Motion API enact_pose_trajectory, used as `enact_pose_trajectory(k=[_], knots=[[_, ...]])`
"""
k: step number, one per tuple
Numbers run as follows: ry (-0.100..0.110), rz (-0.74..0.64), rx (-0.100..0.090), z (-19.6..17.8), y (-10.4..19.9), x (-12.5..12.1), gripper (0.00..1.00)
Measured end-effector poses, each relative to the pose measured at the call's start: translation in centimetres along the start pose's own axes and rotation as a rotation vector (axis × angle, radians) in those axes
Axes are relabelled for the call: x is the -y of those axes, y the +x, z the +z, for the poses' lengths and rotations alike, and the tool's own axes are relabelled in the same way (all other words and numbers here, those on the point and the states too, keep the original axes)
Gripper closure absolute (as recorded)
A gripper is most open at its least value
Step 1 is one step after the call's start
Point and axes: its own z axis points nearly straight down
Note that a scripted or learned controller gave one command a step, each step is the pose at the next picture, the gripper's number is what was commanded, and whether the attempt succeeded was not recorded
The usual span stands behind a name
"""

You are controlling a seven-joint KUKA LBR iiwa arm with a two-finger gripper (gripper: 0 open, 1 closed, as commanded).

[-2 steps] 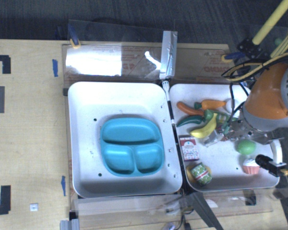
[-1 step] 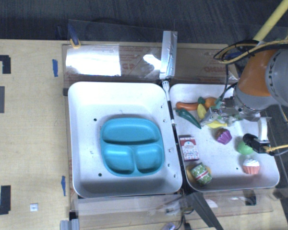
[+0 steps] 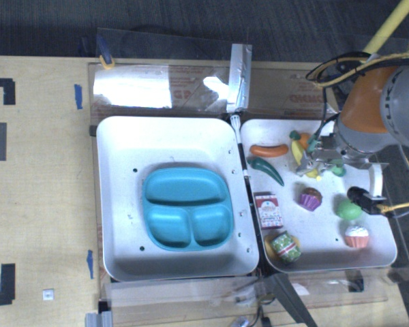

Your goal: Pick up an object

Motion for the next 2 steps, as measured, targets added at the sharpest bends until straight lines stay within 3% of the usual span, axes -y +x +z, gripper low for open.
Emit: enact_pose_trajectory(k=[1,2], knots=[[0.001,-0.080,0.000,-4.90,0.35,-3.60,1.00],[-0.002,-0.082,0.002,-5.89,0.36,-3.67,1.00]])
